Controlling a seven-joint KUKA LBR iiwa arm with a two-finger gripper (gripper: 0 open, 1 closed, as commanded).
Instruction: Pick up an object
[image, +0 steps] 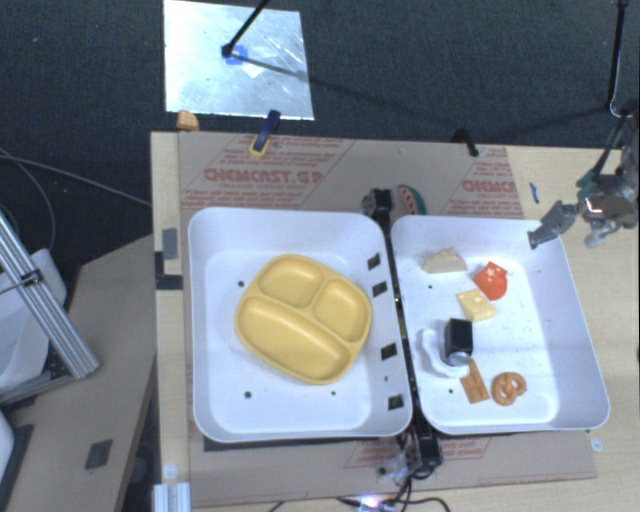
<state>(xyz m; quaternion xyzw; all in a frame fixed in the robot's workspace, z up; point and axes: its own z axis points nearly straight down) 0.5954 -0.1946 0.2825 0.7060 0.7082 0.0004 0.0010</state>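
Note:
The right bin (575, 330) holds several small items. A beige wedge (443, 261) lies at the back, with a red piece (490, 280) and a yellow block (476, 305) near it. A black cylinder (458, 340) rests against a white piece (433, 354), and toward the front lie a brown stick (475, 382) and a pretzel (508, 387). My gripper (572, 220) hangs over the bin's far right corner, up and to the right of the red piece and apart from every item. Nothing is visibly in its grasp.
A yellow divided plate (303, 317) lies in the left bin (215, 260). Both bins sit on a cardboard sheet (300, 170). A shiny metal sheet (238, 60) lies on the floor behind, and an aluminium frame (35, 300) stands at the left.

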